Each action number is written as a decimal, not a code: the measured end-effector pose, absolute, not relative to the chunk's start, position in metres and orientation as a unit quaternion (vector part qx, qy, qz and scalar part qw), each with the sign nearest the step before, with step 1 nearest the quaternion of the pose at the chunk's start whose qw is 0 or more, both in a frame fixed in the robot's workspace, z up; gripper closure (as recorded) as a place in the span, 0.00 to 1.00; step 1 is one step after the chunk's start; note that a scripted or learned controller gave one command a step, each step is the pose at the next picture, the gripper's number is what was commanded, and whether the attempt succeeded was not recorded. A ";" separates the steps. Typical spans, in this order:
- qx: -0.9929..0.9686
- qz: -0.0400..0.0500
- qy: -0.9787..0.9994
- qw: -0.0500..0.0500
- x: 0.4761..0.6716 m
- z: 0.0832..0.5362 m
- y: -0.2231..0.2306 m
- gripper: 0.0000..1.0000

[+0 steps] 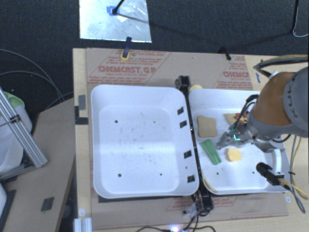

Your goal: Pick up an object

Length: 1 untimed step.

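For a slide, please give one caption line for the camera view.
Arm's pincer low in the right bin among a tan sponge, green block and yellow piece.

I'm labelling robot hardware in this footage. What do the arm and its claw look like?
The arm is bulky, rounded grey with a broad orange band above the wrist. Dark cables run along the wrist. The claw is small, grey metal, with a green-lit spot beside it.

My arm [282, 105] reaches in from three o'clock, wrist bent low, fingers [226, 141] pointing toward nine o'clock.
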State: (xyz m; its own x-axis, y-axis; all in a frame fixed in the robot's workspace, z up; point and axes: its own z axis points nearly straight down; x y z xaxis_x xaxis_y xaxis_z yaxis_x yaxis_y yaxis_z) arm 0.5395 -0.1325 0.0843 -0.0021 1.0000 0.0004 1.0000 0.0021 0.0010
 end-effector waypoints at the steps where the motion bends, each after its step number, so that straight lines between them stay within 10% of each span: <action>1: 0.707 0.000 0.707 0.000 0.522 0.084 -0.143 0.00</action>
State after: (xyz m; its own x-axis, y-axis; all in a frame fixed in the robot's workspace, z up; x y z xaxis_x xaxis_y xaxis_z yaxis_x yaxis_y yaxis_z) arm 0.5215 -0.1434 0.0842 0.0002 1.0000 0.0002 1.0000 -0.0002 -0.0009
